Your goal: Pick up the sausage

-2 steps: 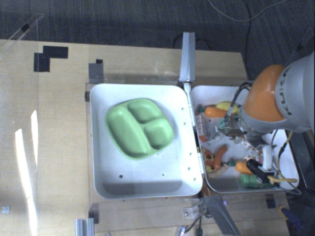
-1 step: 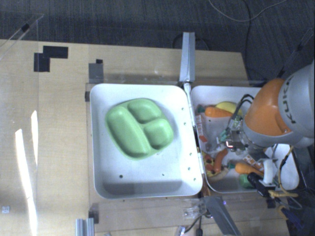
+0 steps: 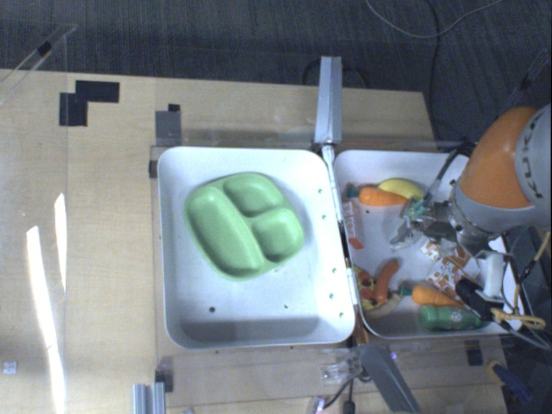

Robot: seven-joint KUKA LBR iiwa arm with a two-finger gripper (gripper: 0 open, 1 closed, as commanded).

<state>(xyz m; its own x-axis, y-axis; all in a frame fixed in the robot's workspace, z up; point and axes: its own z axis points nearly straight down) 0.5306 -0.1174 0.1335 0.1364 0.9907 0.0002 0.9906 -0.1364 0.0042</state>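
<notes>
So the arm (image 3: pixel 504 166) comes in from the right, grey with that big orange band, and its gripper (image 3: pixel 412 224) hangs over the middle of the right bin (image 3: pixel 379 166). Honestly the view is too fuzzy down at the tip to make out what the pincer is doing, so I can't tell its state, and nothing shows clamped in it. The sausage (image 3: pixel 387 272) is the reddish-brown thing lying at a slant near the right bin's left front corner, below and a bit left of the gripper, apart from it. Right next to it at the left there's a small jumble of red and yellow bits (image 3: pixel 369 290) that I can't really identify. Toward the back of that bin sits a carrot (image 3: pixel 380 197) with a yellow banana (image 3: pixel 400 185) just behind it, touching or nearly so. Along the front edge there's another carrot (image 3: pixel 434 296) and a green bottle (image 3: pixel 448 318) lying on its side just in front of it. The left bin (image 3: pixel 181 309) holds a green divided plate (image 3: pixel 246 224) with three compartments, sitting roughly in the middle.
</notes>
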